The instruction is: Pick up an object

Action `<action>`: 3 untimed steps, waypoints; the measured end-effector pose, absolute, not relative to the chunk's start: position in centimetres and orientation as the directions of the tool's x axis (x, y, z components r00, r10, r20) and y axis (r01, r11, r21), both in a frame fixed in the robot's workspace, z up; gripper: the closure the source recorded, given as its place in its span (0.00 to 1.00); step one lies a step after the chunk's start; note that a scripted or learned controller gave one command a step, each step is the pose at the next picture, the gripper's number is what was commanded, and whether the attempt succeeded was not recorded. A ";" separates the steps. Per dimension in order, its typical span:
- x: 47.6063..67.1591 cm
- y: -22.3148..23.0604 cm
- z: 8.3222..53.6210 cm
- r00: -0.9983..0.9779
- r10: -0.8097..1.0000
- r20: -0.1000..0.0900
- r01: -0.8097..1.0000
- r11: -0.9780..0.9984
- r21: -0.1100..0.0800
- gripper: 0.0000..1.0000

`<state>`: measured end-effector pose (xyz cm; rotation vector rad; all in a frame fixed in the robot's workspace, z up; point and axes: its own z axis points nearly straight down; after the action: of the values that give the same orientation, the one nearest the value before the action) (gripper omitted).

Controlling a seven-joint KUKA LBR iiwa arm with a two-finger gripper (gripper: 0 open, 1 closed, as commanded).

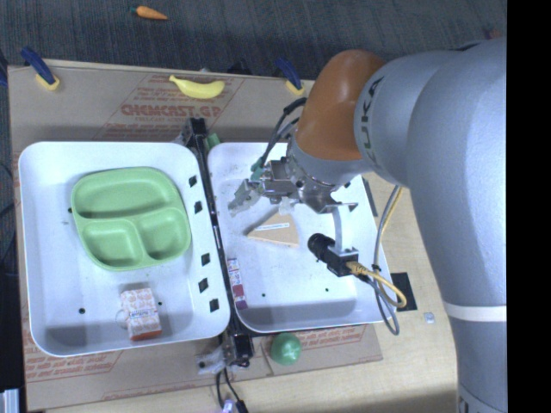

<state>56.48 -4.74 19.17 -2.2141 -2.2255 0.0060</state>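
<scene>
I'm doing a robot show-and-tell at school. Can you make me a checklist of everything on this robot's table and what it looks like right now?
Surface: cardboard-covered bench bearing two white bins, the left bin and the right bin, side by side.
Job's things: green divided plate and small red-and-white packet in the left bin; tan wedge in the right bin.
Clutter: yellow banana on the bench behind the bins; green ball in front of the right bin; blue clamps at the back edge.
Grippers: gripper low over the right bin, near the wedge; fingers too blurred to judge.
Cables: yellow cable looping beside the arm.
Surroundings: dark carpet with a small orange object.
</scene>
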 end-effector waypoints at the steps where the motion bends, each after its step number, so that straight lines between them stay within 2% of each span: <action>1: 59.8 -4.8 27.2 -0.005 1.000 0.000 1.000 0.005 0.000 0.00; 2: 62.6 -6.2 33.6 -0.007 1.000 0.000 1.000 0.007 0.000 0.00; 3: 59.3 -10.3 19.5 -0.004 1.000 0.000 1.000 0.004 -0.006 0.00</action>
<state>59.27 -10.28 19.51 -2.2141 -2.2229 0.0062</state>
